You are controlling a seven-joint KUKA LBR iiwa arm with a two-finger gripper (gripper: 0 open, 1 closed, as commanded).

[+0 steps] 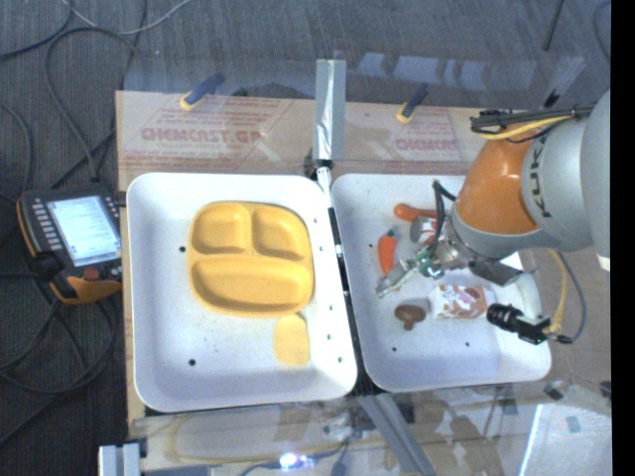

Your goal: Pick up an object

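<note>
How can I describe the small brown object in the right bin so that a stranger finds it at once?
Look at the right bin, the one the arm reaches into. Near its middle, beside a red and white packet, lies the brown object. It is a small, dark, rounded lump, while its neighbours are orange or patterned.

A yellow plastic divided tray (pixel 252 259) with three compartments lies flat in the left white bin, at centre left of the frame. Just below its lower right corner lies a small flat yellow disc (pixel 292 342). In the right bin, right of centre, an orange carrot-shaped toy (pixel 386 254) lies lengthwise near the bin's left wall. Lower, a small brown rounded piece (pixel 409 313) sits beside a red-and-white crumpled packet (pixel 460 300).
</note>
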